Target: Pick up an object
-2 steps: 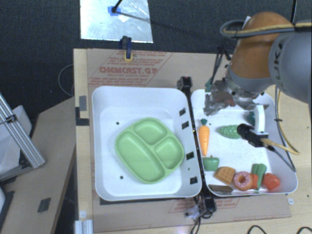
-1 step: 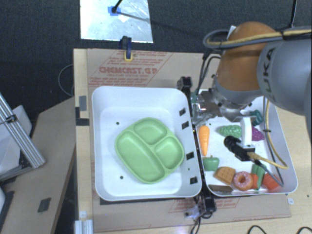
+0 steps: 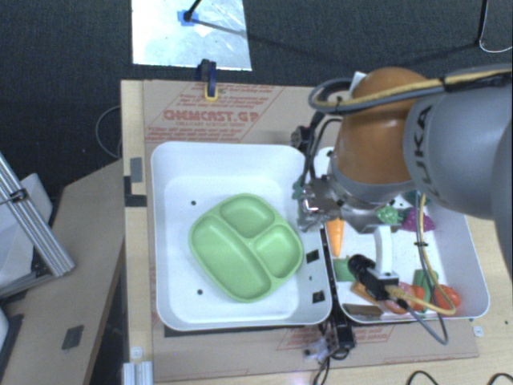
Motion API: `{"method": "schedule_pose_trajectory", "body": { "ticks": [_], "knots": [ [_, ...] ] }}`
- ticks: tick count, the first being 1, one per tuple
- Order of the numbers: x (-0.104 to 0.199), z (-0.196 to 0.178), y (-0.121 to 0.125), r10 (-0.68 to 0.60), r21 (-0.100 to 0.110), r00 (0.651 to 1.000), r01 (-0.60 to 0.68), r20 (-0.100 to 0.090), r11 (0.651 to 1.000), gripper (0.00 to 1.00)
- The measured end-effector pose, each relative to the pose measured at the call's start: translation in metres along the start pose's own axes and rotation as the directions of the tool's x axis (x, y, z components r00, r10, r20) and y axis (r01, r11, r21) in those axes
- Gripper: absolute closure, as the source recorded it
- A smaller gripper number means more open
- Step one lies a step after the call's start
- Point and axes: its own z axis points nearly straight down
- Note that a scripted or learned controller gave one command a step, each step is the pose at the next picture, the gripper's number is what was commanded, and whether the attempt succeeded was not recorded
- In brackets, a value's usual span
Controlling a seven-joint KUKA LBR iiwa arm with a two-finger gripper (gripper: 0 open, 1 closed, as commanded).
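Left bin (image 3: 178, 215): shallow and white, on the left side of the worktop (image 3: 132, 111), close beside the other bin.
Green plate (image 3: 244, 247): pale green with three compartments, lying flat in the middle of the left bin.
Right bin (image 3: 466, 257): shallow and white, its far half covered by the arm.
Arm (image 3: 449, 147): grey with an orange band, reaching in from the right; its wrist hangs over the far left part of the right bin, near the wall shared by the two bins.
Jaws: tucked under the wrist, so I cannot tell whether they are wide or narrow, or whether they hold anything.
Carrot (image 3: 335, 233): small and orange, in the right bin just near of the wrist, close to the bin's left wall.
Other toys: a green piece (image 3: 390, 213) and a purple piece (image 3: 422, 219) to the right of the carrot; a red-orange piece (image 3: 446, 297) at the near right.
Cardboard sheet (image 3: 212, 115): tan with red lettering, under both bins.
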Motion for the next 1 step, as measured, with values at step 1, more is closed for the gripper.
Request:
{"method": "schedule_pose_trajectory", "body": {
  "ticks": [1],
  "knots": [
    [0.0391, 0.0073, -0.0162, -0.003, -0.001, 1.0, 0.003, -0.001, 1.0, 1.0]
  ]
}}
